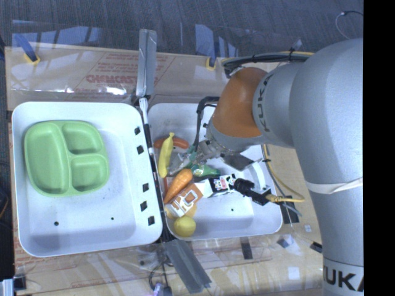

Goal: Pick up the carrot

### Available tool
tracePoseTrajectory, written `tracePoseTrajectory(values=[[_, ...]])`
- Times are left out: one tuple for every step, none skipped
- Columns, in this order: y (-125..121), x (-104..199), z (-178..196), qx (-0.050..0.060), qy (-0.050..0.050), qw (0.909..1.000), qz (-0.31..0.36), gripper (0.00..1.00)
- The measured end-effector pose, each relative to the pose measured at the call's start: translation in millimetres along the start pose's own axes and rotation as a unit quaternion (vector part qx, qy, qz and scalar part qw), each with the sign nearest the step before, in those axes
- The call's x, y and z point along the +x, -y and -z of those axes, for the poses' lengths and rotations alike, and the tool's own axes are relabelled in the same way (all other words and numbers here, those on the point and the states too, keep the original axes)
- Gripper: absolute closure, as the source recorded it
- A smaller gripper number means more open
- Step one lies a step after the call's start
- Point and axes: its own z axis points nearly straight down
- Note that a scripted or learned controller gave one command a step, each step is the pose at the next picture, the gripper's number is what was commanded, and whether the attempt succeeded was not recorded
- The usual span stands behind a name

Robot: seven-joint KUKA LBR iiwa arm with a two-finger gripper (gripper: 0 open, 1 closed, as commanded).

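Note:
The carrot [178, 184], orange with a green leafy top, lies slantwise in the left half of the right bin [247, 224]. My gripper [196, 157] hangs low over the bin, just above and to the right of the carrot's leafy end. The wrist and the orange band of the arm hide most of the gripper. The carrot rests on the bin floor among the other items, with its tip pointing down-left.
A yellow banana [165, 155] lies left of the carrot, and a red-orange item [173, 142] sits behind it. A small brown-and-white carton [185, 203] and a lemon [184, 226] lie in front. The left bin [80, 227] holds a green divided plate [66, 156].

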Motion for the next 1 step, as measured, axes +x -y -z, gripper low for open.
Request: tracePoseTrajectory(values=[[-12.9, -7.6, 81.5, 0.000, -0.003, 0.9973, 0.073, 0.00]])
